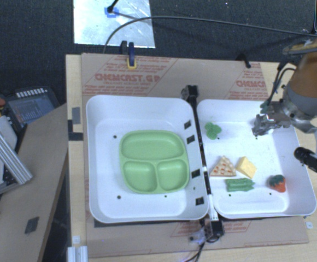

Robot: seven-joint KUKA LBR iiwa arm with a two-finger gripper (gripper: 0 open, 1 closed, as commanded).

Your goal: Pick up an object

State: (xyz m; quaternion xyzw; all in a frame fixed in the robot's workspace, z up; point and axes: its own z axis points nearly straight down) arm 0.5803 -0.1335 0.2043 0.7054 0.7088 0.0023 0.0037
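Bench [76, 162] of pale wood carries a brown cardboard sheet [164, 70] printed with red lettering, and on it two shallow white plastic bins side by side, seen from above at a slant. The left bin [101, 119] holds a light green plastic tray [153, 161] with three compartments, one long across the top and two smaller below. The right bin [295, 201] holds five small toy foods: a green broccoli-like piece [212, 130] near its upper left corner, a triangular pizza slice [223, 167] touching or just beside a yellow cheese wedge [246, 167] at the middle, a flat green bean pod [239, 185] just below those two, and a red strawberry with a green top [277, 183] toward the lower right. The grey arm with its orange band [311, 75] enters from the right, its two-finger gripper [263, 125] hanging over the upper part of the right bin, near the back wall and well apart from the cheese and pizza. Nothing is visible between the tips, and whether they stand apart or together cannot be told at this size. A black clip row [198, 162] joins the two bins along their shared edge. A handheld control pendant [30, 107] lies at far left beside an aluminium rail [5, 152].
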